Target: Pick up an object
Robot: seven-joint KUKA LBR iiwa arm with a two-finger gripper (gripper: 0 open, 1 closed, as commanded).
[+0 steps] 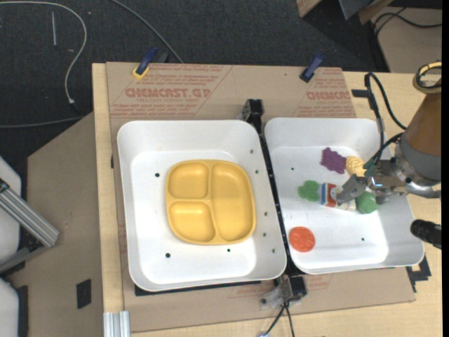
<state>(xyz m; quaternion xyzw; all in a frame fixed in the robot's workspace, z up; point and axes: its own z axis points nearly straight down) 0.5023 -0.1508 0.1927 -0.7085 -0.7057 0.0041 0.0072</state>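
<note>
Gripper (349, 192) is low in the right bin (330, 258), near its right wall, over a red-white-blue item (328, 194) beside a green ball (365, 203); jaws' state: can't tell. Toys look light, stiff, smooth; probably grip across the narrow middle. Yellow divided plate (210, 202) in left bin (140, 188).

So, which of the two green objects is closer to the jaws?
The green object on the right, touching the gripper; the other green one lies farther left.
</note>
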